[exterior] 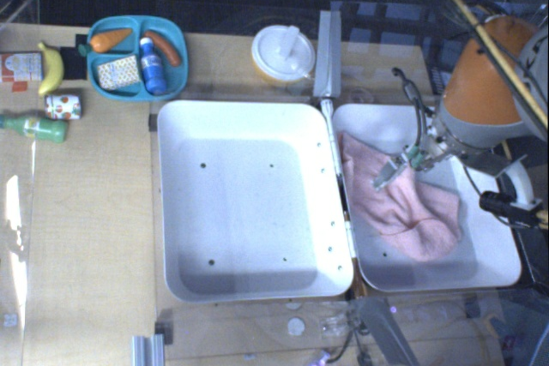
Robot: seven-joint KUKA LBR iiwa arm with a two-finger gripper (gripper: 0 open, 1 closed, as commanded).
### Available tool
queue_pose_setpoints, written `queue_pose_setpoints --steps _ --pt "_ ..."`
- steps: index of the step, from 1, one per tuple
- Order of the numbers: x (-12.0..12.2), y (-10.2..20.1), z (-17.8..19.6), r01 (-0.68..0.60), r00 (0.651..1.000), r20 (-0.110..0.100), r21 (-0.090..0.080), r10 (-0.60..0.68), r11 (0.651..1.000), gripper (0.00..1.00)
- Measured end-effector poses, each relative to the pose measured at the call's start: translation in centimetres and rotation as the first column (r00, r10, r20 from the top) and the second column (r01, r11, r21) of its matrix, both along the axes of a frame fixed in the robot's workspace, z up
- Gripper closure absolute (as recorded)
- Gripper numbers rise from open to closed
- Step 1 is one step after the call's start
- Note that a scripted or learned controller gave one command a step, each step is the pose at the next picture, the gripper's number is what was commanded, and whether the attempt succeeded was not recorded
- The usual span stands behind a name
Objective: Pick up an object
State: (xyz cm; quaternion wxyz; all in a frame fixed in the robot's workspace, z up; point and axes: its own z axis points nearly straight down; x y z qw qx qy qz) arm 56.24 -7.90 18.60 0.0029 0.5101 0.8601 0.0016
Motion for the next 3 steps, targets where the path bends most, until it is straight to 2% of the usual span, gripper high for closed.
queue_pose_setpoints --steps 1,2,3 --pt "0.8 -4.3 -9.1 0.107 0.994 0.001 0.0 -0.107 0.994 0.0" --pt "0.8 -4.3 -9.1 0.107 0.994 0.001 0.0 -0.107 0.994 0.0" --pt "6.5 -3.1 -9.6 0.09 0.996 0.009 -0.001 -0.09 0.996 0.0"
